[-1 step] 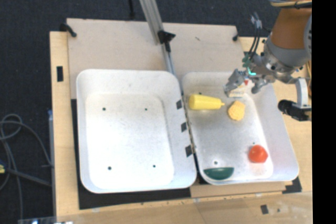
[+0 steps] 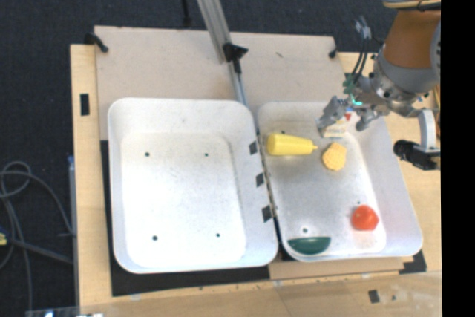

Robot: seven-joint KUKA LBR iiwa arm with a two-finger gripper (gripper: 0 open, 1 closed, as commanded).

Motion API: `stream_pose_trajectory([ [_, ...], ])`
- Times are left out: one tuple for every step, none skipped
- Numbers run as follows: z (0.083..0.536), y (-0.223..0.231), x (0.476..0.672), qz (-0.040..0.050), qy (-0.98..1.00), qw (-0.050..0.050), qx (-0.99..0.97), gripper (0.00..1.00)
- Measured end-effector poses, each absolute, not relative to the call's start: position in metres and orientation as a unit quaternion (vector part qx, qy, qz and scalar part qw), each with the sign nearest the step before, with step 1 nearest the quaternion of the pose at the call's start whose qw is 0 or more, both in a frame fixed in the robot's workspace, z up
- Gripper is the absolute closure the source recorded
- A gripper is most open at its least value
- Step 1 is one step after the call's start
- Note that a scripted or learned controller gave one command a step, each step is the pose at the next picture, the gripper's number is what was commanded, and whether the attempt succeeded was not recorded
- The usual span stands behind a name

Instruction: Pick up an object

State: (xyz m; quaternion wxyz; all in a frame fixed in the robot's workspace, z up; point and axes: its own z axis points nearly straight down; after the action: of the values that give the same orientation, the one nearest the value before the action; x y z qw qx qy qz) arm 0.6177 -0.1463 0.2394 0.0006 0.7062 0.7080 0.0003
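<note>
In the right bin (image 2: 386, 182) lie a yellow wedge-shaped object (image 2: 287, 145) near the left wall, a small yellow-orange lump (image 2: 335, 157) beside it, a red-orange ball (image 2: 364, 218) toward the front right, and a dark green bowl-like piece (image 2: 309, 243) at the front edge. My gripper (image 2: 338, 119) hangs over the bin's back right part, just above and behind the yellow-orange lump. Nothing shows between its fingers.
The left bin (image 2: 126, 159) stands beside the right one, sharing a middle wall. A slanted metal pole (image 2: 211, 4) rises from behind the bins. Cables lie off the bench at the left (image 2: 22, 197).
</note>
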Motion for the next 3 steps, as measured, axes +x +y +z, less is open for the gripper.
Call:
stream_pose_trajectory([
  [0.178,-0.144,0.612,-0.0022,0.707,-0.001,0.707,0.0],
  [0.136,-0.147,0.613,-0.0017,0.706,0.0,0.708,0.0],
  [0.099,-0.148,0.613,-0.0014,0.706,0.0,0.708,0.0],
])
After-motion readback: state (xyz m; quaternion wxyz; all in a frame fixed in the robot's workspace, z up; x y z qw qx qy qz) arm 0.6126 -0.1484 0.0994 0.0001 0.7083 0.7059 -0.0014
